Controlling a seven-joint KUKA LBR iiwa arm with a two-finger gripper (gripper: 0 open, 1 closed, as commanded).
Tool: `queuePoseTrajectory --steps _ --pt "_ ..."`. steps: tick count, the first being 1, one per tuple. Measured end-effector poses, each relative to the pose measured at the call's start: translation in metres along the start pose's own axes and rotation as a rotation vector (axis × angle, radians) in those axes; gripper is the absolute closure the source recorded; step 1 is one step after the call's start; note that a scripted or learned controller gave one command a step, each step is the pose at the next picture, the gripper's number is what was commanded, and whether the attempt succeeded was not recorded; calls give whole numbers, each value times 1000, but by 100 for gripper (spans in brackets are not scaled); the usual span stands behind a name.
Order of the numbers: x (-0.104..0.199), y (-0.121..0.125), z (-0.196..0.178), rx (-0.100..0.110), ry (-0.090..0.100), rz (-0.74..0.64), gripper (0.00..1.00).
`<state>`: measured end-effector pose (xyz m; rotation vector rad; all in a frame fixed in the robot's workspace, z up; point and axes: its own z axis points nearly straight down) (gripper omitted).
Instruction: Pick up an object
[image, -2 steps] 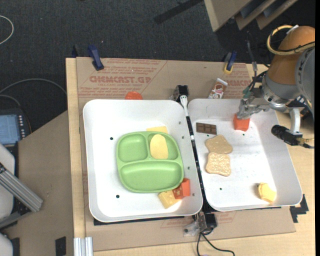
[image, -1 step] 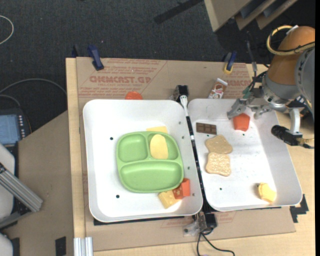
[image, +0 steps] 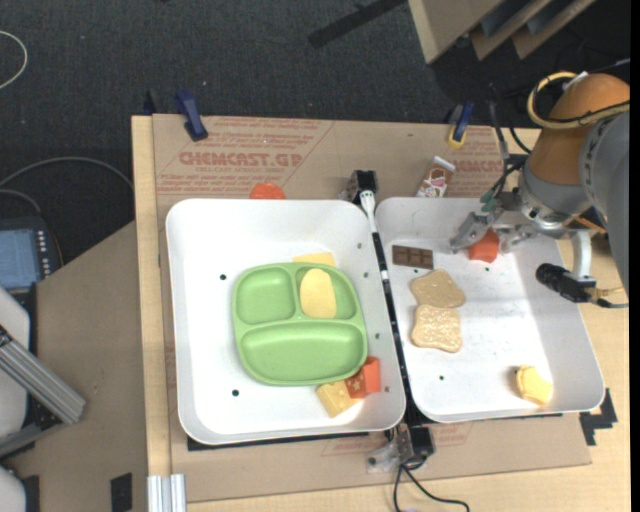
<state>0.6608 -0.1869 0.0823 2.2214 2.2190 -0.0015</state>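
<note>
My gripper (image: 486, 240) hangs over the back of the right bin (image: 560, 400), and its grey fingers (image: 463, 236) are spread open. A small red block (image: 484, 250) sits between and just below the fingertips, on or close to the bin floor; I cannot see the fingers pressing on it. Further objects in this bin are a brown bar (image: 412, 257), two tan toast-like pieces (image: 438, 290) (image: 437, 328) and a yellow piece (image: 533, 384) at the front right.
A black part of the arm (image: 565, 283) reaches over the right bin's right side. The left bin (image: 190, 300) holds a green divided plate (image: 260, 300) carrying a yellow piece (image: 318, 293), with an orange block (image: 368, 377) and a yellow block (image: 337, 397) at its front. A small carton (image: 434, 180) lies behind the bins.
</note>
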Motion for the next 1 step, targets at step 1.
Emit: queuePoseTrajectory --steps 1 --pt "0 2 -14 -6 -2 -2 100"
